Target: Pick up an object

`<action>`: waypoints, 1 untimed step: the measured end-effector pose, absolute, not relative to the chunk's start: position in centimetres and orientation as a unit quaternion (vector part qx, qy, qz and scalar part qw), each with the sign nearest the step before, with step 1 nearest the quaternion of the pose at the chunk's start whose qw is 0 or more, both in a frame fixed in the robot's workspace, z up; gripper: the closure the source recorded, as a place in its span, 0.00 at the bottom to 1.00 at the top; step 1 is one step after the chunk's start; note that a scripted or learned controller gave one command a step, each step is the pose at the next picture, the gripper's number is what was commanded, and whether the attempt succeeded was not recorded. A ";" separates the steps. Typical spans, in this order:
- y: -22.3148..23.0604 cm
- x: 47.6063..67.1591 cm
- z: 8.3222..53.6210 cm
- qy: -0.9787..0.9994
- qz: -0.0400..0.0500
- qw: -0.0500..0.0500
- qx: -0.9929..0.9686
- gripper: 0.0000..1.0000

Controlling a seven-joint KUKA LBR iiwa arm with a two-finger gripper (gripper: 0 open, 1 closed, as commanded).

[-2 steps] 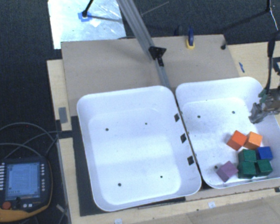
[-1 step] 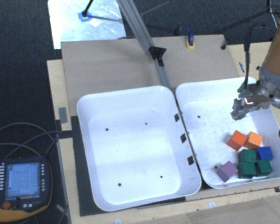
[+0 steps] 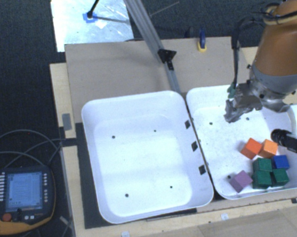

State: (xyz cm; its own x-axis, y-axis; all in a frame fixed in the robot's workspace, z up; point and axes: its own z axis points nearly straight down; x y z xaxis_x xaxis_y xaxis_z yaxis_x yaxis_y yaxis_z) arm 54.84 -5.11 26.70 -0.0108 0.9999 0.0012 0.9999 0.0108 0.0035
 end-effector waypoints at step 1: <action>-0.6 56.2 26.6 0.711 0.001 0.001 0.704 1.00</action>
